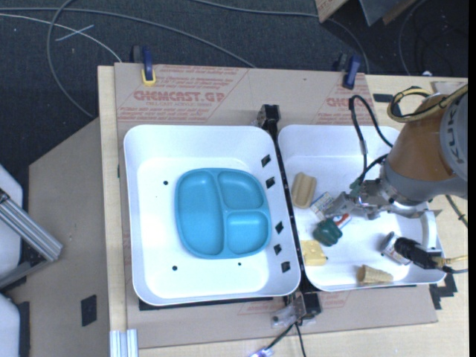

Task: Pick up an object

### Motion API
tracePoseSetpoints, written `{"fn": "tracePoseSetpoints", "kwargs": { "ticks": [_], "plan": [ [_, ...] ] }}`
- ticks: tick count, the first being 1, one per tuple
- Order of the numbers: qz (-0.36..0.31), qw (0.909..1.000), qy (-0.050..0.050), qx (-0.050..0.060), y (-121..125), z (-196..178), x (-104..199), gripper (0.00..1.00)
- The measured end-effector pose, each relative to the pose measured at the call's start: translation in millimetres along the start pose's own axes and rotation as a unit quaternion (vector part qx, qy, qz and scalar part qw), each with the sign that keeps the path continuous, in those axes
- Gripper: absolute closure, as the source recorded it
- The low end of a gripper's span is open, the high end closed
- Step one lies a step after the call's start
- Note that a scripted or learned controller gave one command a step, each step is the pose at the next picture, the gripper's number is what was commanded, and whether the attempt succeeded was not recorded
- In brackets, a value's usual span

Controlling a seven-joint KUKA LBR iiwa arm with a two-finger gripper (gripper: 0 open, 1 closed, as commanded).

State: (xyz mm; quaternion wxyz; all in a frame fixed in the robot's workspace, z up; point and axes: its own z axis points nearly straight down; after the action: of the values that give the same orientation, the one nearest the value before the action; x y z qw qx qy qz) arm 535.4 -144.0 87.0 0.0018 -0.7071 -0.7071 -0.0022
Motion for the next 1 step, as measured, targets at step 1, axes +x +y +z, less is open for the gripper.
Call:
{"fn": "tracePoseSetpoints", "kwargs": {
  "ticks": [1],
  "plan": [
    [-0.001, 1.0, -0.002, -0.006, 3.4, -15.2, -0.6, 1.0]
  ]
}}
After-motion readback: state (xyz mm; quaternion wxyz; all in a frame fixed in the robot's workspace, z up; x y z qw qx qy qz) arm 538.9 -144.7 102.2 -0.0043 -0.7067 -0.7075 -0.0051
